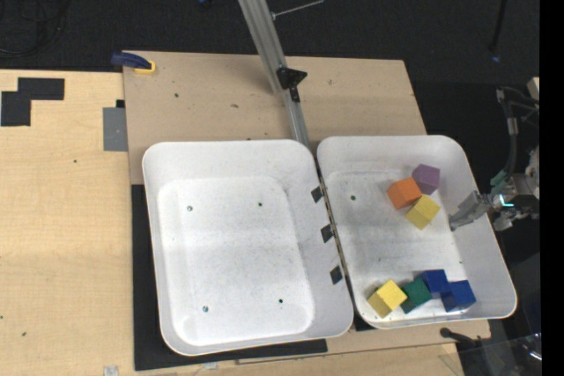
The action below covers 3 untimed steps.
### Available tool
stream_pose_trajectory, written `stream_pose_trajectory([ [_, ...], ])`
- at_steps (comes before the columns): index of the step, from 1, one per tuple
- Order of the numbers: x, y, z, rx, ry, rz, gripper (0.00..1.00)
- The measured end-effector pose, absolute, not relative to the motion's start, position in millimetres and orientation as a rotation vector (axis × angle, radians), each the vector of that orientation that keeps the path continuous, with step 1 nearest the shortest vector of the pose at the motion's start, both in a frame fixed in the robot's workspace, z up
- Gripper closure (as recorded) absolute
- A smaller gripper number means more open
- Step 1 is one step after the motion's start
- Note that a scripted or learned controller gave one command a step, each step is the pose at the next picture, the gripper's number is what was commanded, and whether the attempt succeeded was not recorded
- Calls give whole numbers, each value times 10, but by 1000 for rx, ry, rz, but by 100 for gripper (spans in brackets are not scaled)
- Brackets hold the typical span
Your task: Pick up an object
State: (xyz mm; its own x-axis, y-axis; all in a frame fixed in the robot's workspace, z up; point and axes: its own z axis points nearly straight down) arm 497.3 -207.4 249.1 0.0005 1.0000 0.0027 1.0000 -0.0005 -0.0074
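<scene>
Camera view shows two shallow white bins side by side on the wooden table (220, 101). I take the right bin (480, 264) as the landmark. The left bin (176, 163) touches its left wall, with small black clips along the seam.

Inside the right bin, toward its upper right part, sit three blocks close together: an orange block (404, 193), a purple block (426, 178) just above and to the right of it, and a yellow block (423, 211) just below. Near the bin's lower edge lies a second cluster: another yellow cube (386, 298), a green block (414, 292) touching it, and two blue blocks (448, 290) beside that.

At the right bin's right rim, level with the upper yellow block, the end effector (469, 209) reaches in from outside, close to that block but apart from it. Whether it is spread or closed cannot be told, and nothing appears to be gripped.

A metal rail (260, 22) slants up from the bin's upper left corner.
</scene>
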Motion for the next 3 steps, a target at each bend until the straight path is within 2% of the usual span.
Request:
stream_pose_trajectory([
  [1, 4980, -2079, 2512, -2220, -2218, 1, 0],
  [3, 4923, -1933, 1285, -2216, -2213, 6, 0],
])
